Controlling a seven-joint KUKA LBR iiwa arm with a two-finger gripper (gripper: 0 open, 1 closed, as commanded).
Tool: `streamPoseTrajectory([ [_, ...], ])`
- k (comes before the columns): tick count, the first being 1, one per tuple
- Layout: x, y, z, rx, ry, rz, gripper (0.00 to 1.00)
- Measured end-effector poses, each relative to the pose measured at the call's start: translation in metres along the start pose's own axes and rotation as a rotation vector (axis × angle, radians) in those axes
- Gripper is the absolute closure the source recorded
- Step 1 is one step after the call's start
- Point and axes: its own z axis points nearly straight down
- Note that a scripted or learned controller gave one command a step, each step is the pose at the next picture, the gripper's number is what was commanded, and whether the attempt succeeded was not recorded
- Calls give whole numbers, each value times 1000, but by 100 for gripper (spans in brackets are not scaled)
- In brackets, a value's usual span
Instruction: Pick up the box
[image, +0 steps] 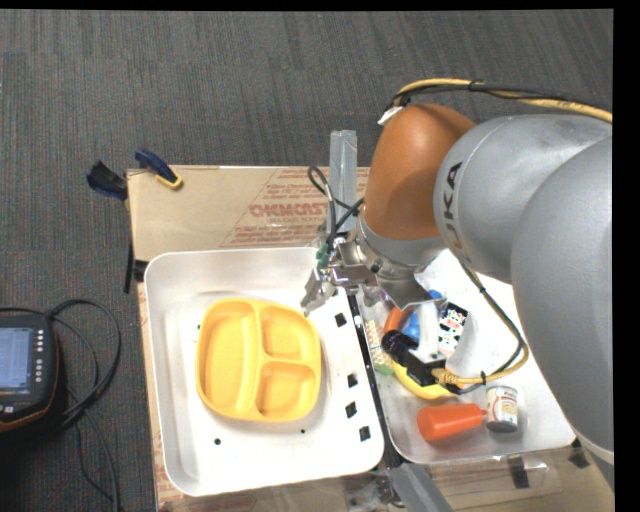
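Now locate the gripper (318, 290) low over the far right corner of the left bin (165, 420), beside the edge shared with the right bin (548, 405). Read its state as undetermined: cannot tell whether spread or pressed together. Find the box (447, 325), white with card-suit marks, in the far left part of the right bin, partly covered by the arm (520, 200) and apart from the gripper. Note the yellow tray (260, 360) lying flat mid-way in the left bin, near the gripper. Note the orange bottle (450, 421) on its side near the right bin's front edge, with a jar (503, 408) just beside it. Note cardboard (220, 205) behind both bins.
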Motion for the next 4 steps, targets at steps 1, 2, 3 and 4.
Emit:
streamPoseTrajectory([
  [1, 83, -19, 71, 1, -1, -206, 0],
  [2, 64, -45, -96, -3, -2, -175, 0],
  [3, 73, -42, 19, 1, -1, -415, 0],
  [4, 73, -42, 19, 0, -1, -414, 0],
])
